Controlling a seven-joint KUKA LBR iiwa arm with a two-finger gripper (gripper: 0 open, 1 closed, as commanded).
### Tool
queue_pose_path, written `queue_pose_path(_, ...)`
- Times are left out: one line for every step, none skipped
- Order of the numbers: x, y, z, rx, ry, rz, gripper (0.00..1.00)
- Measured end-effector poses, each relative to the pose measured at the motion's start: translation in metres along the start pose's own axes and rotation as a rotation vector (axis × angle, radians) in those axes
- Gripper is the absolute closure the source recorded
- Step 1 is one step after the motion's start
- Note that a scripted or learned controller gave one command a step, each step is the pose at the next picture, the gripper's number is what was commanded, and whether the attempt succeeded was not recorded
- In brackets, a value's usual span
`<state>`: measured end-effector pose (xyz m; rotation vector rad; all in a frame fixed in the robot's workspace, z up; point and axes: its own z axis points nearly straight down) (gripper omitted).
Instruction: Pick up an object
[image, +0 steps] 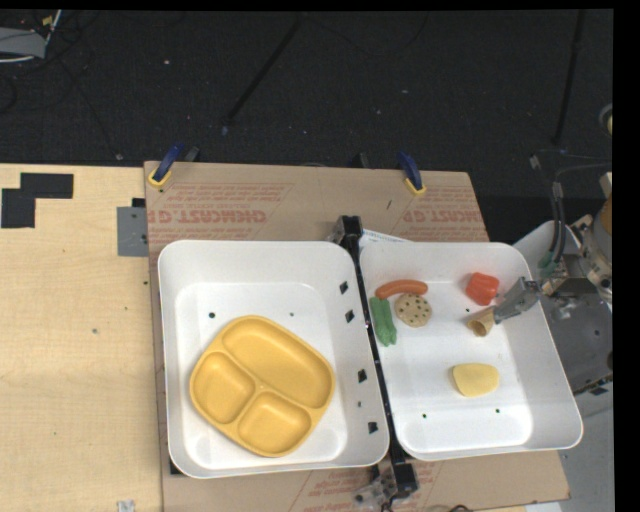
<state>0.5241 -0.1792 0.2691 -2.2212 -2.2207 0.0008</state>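
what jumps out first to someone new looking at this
The yellow tray with three compartments stands out most, lying in the left bin. Next come the small bright things scattered in the right bin: a red block near the far side, a sausage beside a green pod and a cookie near the divider, and a yellow lump closer to the camera. The claw reaches in from the right, near a tan piece.

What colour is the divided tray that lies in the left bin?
The divided tray is yellow, seen clearly in the camera view from above.
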Motion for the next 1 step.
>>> queue_pose_path(0.0580, 0.0336, 0.0059, 0.000, 0.001, -0.042, 0.00)
